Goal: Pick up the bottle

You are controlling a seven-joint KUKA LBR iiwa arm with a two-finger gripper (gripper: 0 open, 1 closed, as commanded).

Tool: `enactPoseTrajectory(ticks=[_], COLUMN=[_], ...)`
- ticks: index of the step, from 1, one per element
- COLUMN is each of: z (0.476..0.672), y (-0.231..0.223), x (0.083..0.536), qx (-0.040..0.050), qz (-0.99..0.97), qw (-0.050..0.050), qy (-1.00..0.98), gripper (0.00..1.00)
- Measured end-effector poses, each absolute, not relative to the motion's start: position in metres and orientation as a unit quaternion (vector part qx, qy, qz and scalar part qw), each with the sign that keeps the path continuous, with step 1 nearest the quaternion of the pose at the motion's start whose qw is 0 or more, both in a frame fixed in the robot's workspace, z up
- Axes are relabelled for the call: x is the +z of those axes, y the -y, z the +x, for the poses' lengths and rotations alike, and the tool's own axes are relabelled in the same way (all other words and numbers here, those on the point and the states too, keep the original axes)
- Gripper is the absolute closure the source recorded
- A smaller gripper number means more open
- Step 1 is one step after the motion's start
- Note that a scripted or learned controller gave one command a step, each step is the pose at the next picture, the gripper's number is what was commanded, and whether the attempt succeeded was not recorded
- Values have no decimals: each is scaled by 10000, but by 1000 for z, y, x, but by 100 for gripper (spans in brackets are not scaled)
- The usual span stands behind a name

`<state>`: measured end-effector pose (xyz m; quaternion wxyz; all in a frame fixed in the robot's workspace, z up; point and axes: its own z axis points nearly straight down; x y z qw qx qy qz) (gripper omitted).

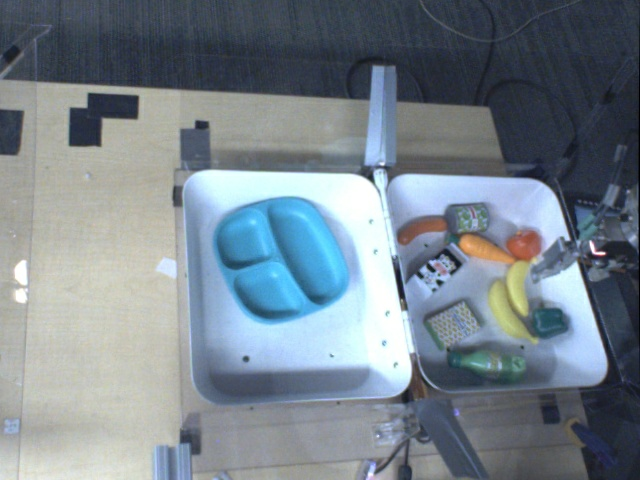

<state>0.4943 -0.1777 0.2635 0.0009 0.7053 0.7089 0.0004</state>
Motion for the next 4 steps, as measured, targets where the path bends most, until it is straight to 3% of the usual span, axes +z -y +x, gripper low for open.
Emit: enactPoseTrajectory(ticks=[1,2,3,4], z=[571,491,494,553], y=[162,164,89,114], x=[278,149,93,207], qx=[10,-1,80,4], qz=[7107,7574,7954,8361], qw=[15,-4,94,6], qy=[-7035,-6530,-6060,-5486], gripper=[0,0,0,0])
